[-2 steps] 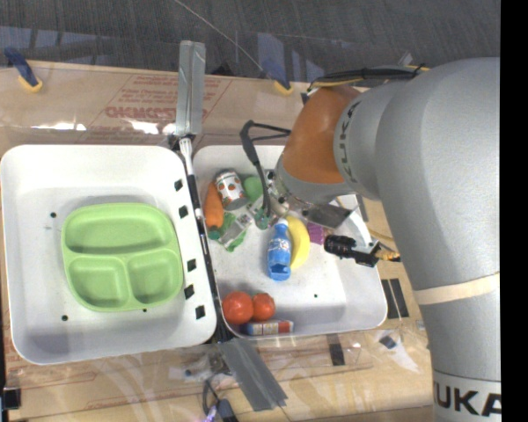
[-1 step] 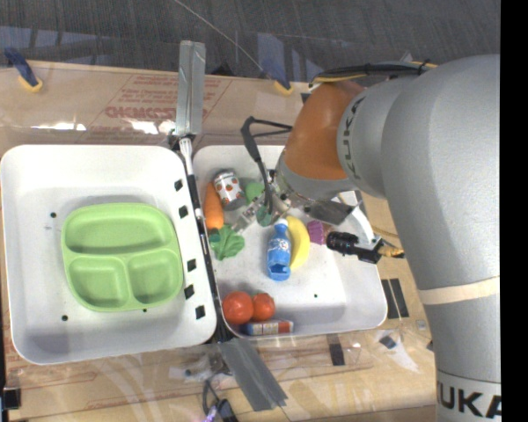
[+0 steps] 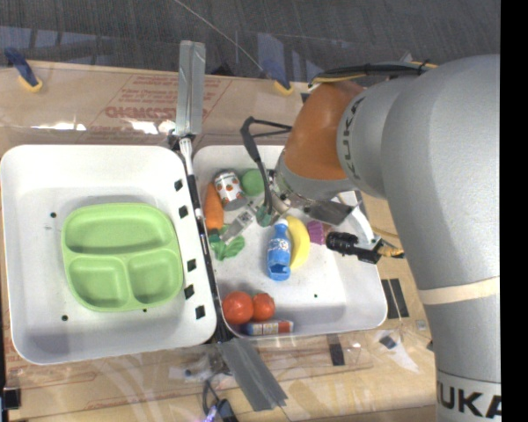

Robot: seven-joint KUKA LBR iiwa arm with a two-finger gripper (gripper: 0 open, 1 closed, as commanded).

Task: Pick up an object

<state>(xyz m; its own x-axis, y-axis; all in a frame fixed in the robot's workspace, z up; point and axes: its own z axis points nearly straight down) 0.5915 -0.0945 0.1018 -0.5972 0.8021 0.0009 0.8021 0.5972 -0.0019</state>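
Arm fills the right of frame; tool is low at upper centre of the right bin, state can't tell. Probable target: blue bottle, centre frame, lying touching a banana. Advice: come straight down, straddle the bottle's narrow width, avoid the banana. Bottle looks glossy, rounded, likely slippery.

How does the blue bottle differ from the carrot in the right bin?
The blue bottle is blue with a white cap, while the carrot is orange. The bottle lies near the bin's middle beside a banana; the carrot lies along the left wall. Both lie flat, roughly lengthwise up the view, in the right bin.
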